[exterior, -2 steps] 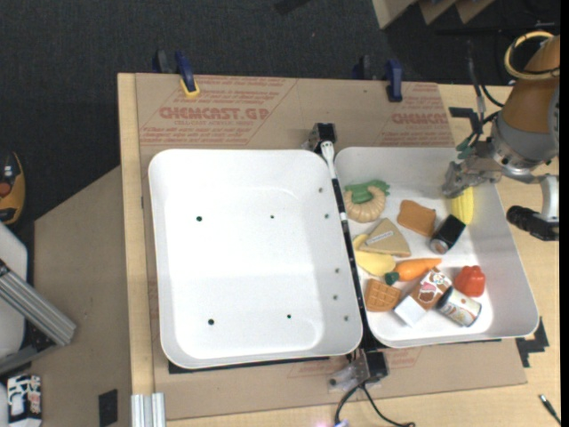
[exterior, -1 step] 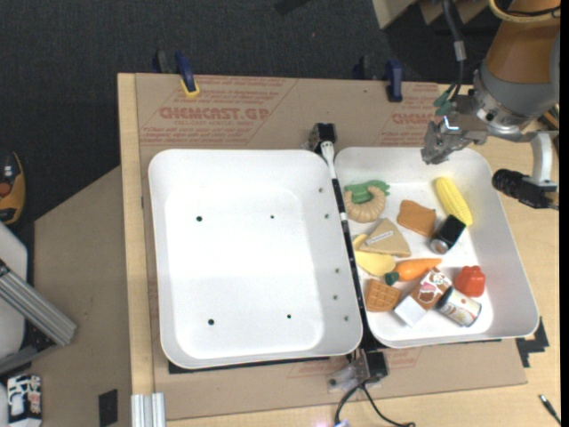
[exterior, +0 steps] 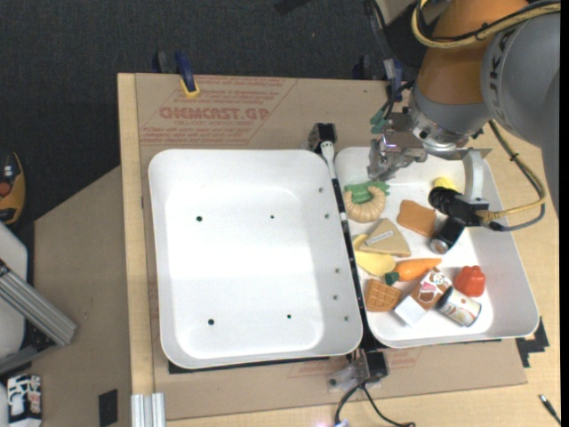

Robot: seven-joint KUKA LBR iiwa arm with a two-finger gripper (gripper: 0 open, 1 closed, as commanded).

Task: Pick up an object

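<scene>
Closest to us: the arm's orange band, high over the far side of the right bin.
Gripper: it points down at the far left corner of the right bin, near the wall shared with the left bin.
Grip: we cannot tell whether it is spread or pressed together, and we see nothing caught in it.
Green piece: this is the object nearest the gripper, lying just beside its tip on the far edge of the tan ring; we cannot tell whether the two touch.
Tan ring: it lies flat on the bin floor against the left wall.
Pale wedge: it lies just in front of the ring.
Brown slice: it lies to the right of the ring and wedge.
Yellow piece: it lies in front of the wedge and touches the orange carrot beside it.
Waffle square: it lies near the front left corner.
Front row: a white block, a small brown-and-white box, a can on its side and a red piece, all close together.
Left bin: its white floor shows four dark dots, and it sits edge to edge with the right bin.
Underneath: a cardboard sheet with red lettering.
Far edge: a blue and yellow clamp on the cardboard.
</scene>
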